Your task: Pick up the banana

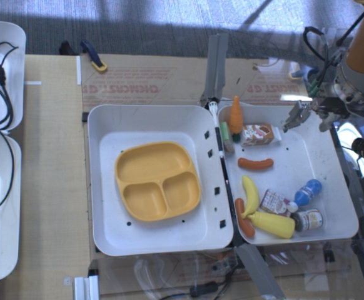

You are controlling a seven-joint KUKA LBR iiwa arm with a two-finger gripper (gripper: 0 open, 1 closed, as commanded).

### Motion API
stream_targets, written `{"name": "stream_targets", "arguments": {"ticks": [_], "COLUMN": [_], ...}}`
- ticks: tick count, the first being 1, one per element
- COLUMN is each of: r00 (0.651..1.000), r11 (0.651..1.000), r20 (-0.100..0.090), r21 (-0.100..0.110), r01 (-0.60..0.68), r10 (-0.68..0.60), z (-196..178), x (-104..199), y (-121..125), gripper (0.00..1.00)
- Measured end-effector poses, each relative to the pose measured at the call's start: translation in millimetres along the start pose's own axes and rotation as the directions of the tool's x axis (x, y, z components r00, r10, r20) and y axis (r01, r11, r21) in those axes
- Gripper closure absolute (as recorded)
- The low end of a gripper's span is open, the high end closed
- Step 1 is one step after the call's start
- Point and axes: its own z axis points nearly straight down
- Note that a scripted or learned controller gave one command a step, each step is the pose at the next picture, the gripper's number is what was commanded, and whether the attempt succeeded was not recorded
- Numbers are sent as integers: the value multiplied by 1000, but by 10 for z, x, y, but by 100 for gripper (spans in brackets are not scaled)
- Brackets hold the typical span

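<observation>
The banana (pixel 250 196) lies in the right bin (pixel 332 167), near its left wall, between a sausage (pixel 256 164) on its far side and a yellow bottle (pixel 273 224) on its near side. The gripper (pixel 308 119) hovers above the bin's far right corner, well apart from the banana, fingers spread and gripping nothing

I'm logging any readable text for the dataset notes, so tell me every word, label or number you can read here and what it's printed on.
Cardboard sheet behind the bins: large red lettering, upside down in this view, too blurred to spell out with confidence.
Snack packet: printing present, unreadable.
Small carton beside the banana: unreadable.
Small jar: label too small to read.
</observation>
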Motion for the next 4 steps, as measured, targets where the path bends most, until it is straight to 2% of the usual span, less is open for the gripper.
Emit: {"name": "stream_targets", "arguments": {"ticks": [1, 2, 3, 4], "r00": [996, 953, 994, 905], "r11": [996, 953, 994, 905], "r20": [0, 0, 0, 2], "r21": [1, -6, -2, -4], "r01": [-88, -303, 113, 426], "r10": [88, 303, -113, -426], "z": [1720, 1933, 1946, 1941], "x": [87, 254, 220, 133], "y": [-421, -882, -994, -988], "gripper": [0, 0, 0, 0]}}
